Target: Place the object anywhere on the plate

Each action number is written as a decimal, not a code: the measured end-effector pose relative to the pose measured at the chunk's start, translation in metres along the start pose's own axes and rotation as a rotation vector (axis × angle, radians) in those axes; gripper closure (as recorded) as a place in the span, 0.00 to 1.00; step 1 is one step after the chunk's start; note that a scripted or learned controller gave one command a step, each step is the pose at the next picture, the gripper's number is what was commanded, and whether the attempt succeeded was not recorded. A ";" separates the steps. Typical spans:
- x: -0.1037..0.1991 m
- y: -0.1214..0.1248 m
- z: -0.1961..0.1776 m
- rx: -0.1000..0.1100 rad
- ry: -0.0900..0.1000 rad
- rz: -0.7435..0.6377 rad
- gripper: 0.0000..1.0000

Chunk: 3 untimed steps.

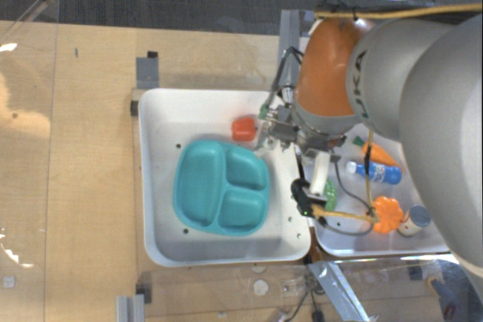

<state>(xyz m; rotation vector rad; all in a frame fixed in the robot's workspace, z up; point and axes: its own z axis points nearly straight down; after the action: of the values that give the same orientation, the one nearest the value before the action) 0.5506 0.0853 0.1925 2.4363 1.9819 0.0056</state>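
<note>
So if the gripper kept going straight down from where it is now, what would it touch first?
Probably the small orange-red object just beyond the teal plate's far edge, or the white bin floor beside it. The gripper sits nearly above it; depth is unclear.

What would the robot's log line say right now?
gripper: over left bin, fingers unclear | red object: beside plate, not on it | plate: bare
</note>
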 end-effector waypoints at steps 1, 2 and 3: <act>0.001 0.002 -0.010 -0.003 0.002 -0.002 1.00; 0.029 -0.034 -0.033 -0.001 0.000 0.345 1.00; 0.105 -0.085 -0.079 -0.004 0.002 0.628 1.00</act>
<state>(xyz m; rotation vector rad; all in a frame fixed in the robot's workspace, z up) 0.4888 0.2057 0.2719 2.9296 1.1318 0.0122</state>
